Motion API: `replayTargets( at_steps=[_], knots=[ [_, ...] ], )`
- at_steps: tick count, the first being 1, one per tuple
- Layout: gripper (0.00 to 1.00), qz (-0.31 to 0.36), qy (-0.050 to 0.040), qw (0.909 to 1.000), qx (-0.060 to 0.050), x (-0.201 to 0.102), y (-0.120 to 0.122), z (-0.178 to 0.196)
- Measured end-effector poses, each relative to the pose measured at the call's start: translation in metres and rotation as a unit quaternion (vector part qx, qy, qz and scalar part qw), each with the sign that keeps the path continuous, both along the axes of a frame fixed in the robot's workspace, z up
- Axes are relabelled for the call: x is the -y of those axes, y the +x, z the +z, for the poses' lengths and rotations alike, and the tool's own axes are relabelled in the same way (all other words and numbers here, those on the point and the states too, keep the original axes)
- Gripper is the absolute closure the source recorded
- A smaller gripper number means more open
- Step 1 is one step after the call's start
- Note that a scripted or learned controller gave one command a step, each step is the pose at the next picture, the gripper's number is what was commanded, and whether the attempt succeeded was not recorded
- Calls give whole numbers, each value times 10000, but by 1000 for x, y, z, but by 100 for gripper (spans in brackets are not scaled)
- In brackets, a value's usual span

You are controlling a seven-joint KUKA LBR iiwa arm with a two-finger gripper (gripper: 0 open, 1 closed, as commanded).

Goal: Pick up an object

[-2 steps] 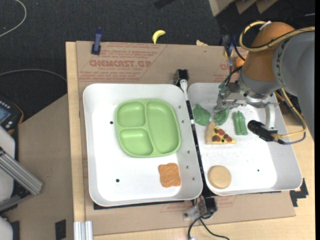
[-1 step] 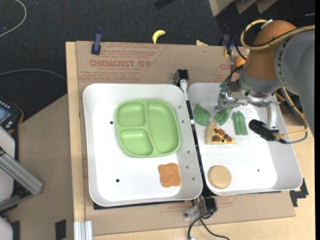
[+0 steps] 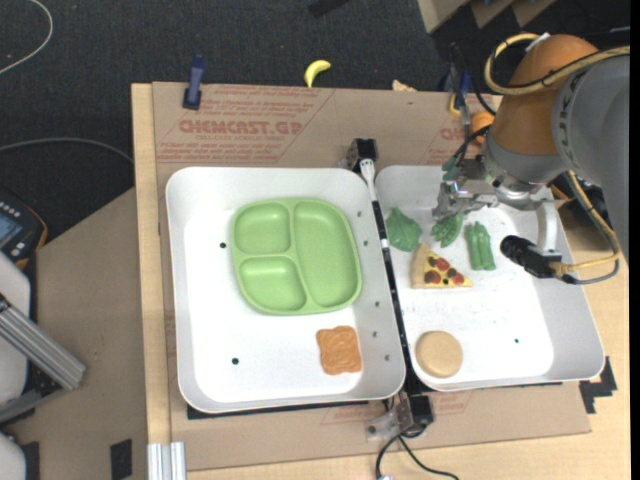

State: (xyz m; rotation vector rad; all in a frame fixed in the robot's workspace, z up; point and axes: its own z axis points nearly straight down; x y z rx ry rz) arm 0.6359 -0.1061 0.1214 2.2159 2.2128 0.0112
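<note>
Pizza slice (image 3: 440,271) lies in the right white bin (image 3: 560,338) on a cardboard-topped bench (image 3: 250,128); fingers' (image 3: 452,205) state unclear.

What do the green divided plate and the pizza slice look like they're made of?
The green divided plate looks like molded plastic: one even pale green, smooth, soft matte sheen, rounded compartment ridges. The pizza slice seems a toy, likely plastic or rubber: flat colours, crisp edges, red dots as toppings. The view is too coarse to be sure which.
</note>
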Motion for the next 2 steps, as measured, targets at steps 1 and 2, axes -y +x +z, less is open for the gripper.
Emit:
replayTargets(
  at_steps=[1,2],
  knots=[
    [100,-4,0,10000,12,0,1,10],
    [100,-8,0,10000,22,0,1,20]
  ],
)
